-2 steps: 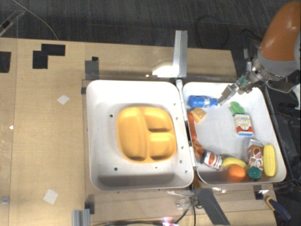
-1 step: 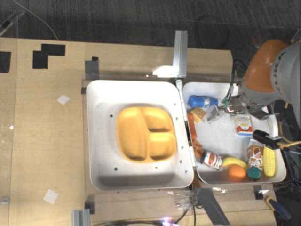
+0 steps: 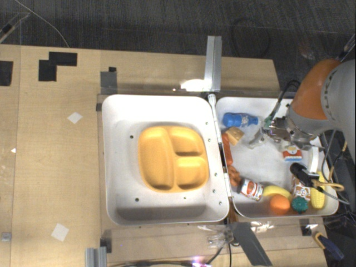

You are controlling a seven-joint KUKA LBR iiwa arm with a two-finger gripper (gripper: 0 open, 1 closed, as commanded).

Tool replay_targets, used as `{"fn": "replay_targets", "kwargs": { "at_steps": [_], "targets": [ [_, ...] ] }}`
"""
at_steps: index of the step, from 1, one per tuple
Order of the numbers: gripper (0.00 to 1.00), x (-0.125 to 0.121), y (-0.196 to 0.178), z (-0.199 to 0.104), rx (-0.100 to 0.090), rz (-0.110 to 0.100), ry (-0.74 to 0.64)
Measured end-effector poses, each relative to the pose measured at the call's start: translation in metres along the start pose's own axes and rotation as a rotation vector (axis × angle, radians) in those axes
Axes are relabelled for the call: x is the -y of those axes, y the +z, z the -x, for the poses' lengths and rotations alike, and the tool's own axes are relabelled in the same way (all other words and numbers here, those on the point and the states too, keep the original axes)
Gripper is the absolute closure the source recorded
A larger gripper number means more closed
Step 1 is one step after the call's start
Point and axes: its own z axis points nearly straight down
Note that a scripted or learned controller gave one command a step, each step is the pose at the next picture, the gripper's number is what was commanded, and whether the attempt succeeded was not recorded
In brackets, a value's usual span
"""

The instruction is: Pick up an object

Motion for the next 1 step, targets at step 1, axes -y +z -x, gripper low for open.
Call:
{"fn": "replay_targets", "kwargs": {
  "at_steps": [1],
  "targets": [
    [0.0, -0.0265, 0.0005, -0.0473, 0.001, 0.003, 0.016]
  ]
}}
